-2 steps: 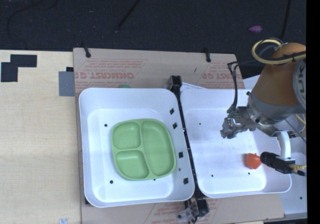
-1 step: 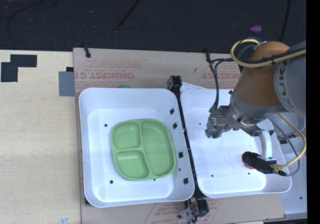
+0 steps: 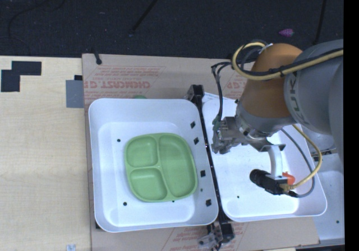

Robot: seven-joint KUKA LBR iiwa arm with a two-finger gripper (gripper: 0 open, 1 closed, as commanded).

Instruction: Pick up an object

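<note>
Plate [image 3: 161, 167] of green plastic, with three wells, lies flat in the middle of the left bin [image 3: 106, 132] and looks like the thing to take. Slightly farther and to its right, the gripper [image 3: 220, 142] hangs low over the left edge of the right bin [image 3: 241, 206]. The plate therefore lies leftward and a little nearer, across the dividing walls. Whether the gripper is open or closed cannot be told.

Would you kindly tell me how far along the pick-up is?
Done: nothing lifted; the green divided plate lies flat in the left bin. In hand: the gripper sits over the right bin, near its left wall. Left: grasping and lifting an object.
</note>
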